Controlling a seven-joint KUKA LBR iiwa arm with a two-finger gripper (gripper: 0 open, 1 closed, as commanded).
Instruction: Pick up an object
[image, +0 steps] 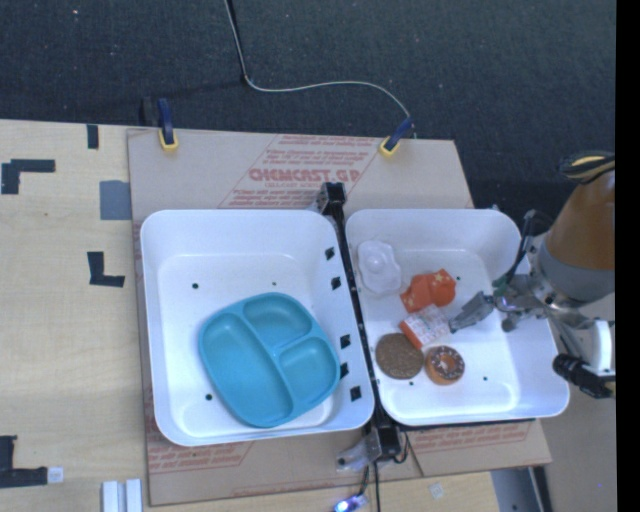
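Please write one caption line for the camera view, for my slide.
Gripper reaches into right bin beside orange object; blue tray in left bin.

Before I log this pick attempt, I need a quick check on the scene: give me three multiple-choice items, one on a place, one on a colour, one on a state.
1. Where does the divided plate lie?
A. left bin
B. right bin
C. on the bench

2. What colour is that plate?
A. red
B. blue
C. green

3. How does the tool stand?
A. outside both bins
B. over the left bin
C. inside the right bin, beside the orange object

Answers: 1 A, it lies inside the left bin. 2 B, its surface is light blue. 3 C, the tool's tip sits just right of the orange object.
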